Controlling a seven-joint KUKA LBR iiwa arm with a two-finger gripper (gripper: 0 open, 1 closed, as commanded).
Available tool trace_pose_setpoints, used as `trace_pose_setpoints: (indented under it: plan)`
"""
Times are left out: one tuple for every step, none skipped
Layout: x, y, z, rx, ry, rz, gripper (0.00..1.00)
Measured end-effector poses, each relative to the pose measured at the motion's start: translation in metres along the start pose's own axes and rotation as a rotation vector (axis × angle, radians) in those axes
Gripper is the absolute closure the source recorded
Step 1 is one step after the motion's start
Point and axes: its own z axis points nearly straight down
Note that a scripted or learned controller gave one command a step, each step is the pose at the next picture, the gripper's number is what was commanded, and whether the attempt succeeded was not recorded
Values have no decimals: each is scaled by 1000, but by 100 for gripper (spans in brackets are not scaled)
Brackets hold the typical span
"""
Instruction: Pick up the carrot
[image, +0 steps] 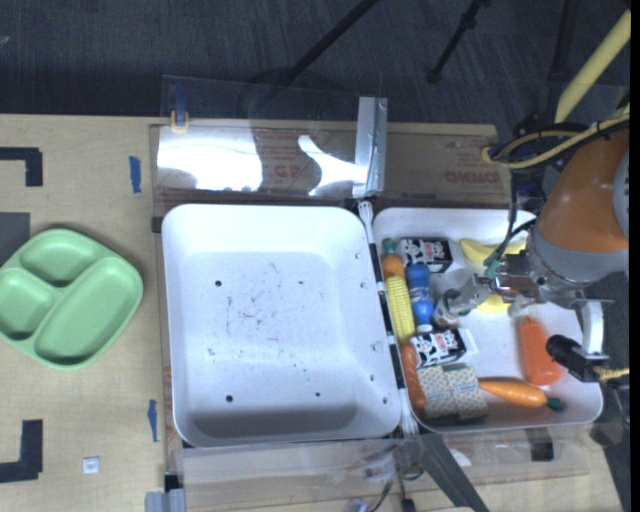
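The carrot (513, 393) lies along the lower edge of the right bin (590, 405), hemmed in by toys, while the left bin (200, 240) offers open floor. The gripper (462, 300) hovers mid-bin above it; I cannot tell how the claw stands, since clutter blurs it.

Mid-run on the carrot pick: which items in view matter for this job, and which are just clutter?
Job:
carrot, near the right bin's front edge
gripper, above the right bin

Clutter:
corn cob
blue bottle
banana
orange bottle
sponge
left bin
green divided plate, on the bench
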Motion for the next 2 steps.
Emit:
trace_pose_setpoints:
  plan:
    - [-32,-29,-18,5,1,29,0]
    - [-61,-61,7,5,1,113,0]
